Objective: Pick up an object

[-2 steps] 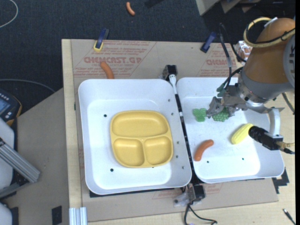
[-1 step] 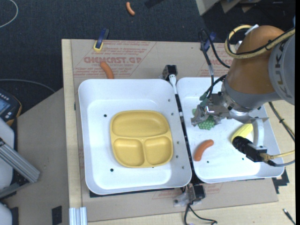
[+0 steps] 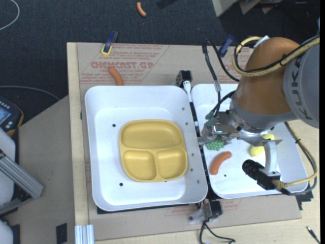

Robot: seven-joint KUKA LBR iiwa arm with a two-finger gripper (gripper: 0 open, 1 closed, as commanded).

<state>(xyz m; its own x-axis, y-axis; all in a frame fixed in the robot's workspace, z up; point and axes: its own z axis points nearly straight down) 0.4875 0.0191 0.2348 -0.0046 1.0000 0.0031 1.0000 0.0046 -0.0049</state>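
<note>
My gripper [image 3: 212,134] hangs low over the left side of the right bin [image 3: 238,187], close to the wall between the two bins. A small green bunch of grapes [image 3: 216,146] lies right under its tip, touching or nearly touching it. An orange sausage [image 3: 220,162] rests on the bin floor just below the grapes. A yellow object [image 3: 257,149] sits to the right, partly hidden by the wrist. The arm's orange band [image 3: 264,80] covers the upper part of this bin.
The left bin [image 3: 101,105] holds a yellow divided plate [image 3: 152,150] in its middle. Another orange sausage [image 3: 116,75] lies on the cardboard above the left bin, and a third [image 3: 141,9] on the dark floor. A blue and yellow clamp [image 3: 108,43] grips the board's top edge.
</note>
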